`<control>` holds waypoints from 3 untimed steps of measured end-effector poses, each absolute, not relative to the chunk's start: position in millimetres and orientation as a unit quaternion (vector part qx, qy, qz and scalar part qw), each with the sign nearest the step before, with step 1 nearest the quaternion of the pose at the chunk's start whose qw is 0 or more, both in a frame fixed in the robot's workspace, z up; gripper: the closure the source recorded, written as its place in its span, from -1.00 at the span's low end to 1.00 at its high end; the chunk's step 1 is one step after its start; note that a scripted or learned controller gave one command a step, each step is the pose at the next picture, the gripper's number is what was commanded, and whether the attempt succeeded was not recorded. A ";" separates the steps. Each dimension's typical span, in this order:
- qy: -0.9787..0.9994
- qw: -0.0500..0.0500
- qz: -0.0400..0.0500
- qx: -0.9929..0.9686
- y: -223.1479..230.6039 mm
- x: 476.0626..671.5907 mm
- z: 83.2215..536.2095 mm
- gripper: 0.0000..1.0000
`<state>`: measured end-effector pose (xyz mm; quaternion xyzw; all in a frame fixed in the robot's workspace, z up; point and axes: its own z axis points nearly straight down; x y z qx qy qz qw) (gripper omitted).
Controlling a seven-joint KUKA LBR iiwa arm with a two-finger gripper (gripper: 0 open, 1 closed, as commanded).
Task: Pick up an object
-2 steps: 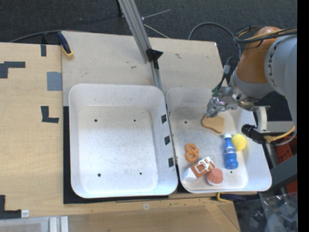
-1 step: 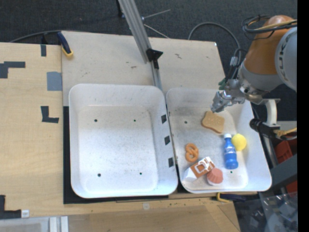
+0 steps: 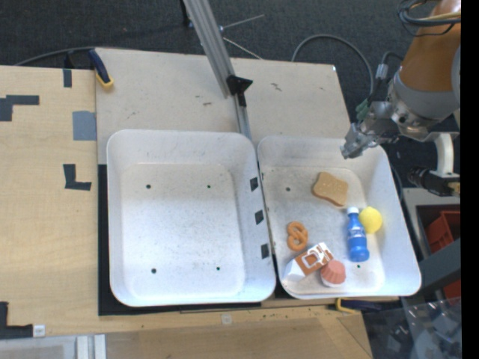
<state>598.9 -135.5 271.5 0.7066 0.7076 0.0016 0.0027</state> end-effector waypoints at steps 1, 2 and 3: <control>0.709 -0.001 0.000 0.705 -86.6 599.1 255.6 1.00; 0.710 0.000 0.000 0.705 -34.8 603.2 260.6 1.00; 0.709 -0.002 -0.001 0.705 17.2 600.6 244.1 1.00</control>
